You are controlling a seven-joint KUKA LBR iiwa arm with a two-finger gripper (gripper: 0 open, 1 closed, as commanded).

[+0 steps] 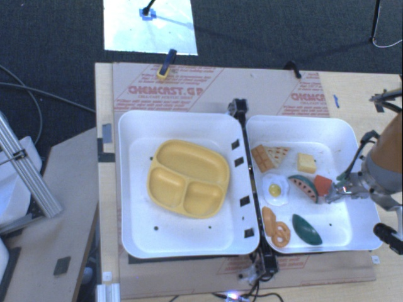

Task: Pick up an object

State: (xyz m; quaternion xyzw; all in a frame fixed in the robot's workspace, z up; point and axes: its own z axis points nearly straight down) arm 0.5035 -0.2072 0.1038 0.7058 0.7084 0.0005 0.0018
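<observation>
Nearest the lens, at the right bin's front edge: dark green leaf-shaped toy (307, 229) beside a tan pretzel-shaped toy (276, 226), both lying flat on the floor of the shallow white right bin (343, 128); behind them a fried-egg toy, white with yellow yolk (275, 190), touching or just beside a watermelon-slice toy with green rind (303, 186); small red block (323, 185) sits right against the watermelon's right end; further back a pale yellow cheese-like cube (306, 163), a brown waffle-like piece (261, 158) and a tan triangular pizza-like slice (278, 152), the last two touching.

Two-finger gripper (334, 192) comes in from the right, low over the right bin, tip just beside the red block; cannot tell whether its pincer is spread or closed, and nothing is visibly held between it; grey arm with orange band (385, 162) at the right edge.

Shallow white left bin (135, 168) holds a yellow three-compartment plastic tray (187, 177), lying flat, roughly centred; black clips (238, 161) along the divider between the bins.

Cardboard sheet with red print (189, 83) lies under both bins.
</observation>
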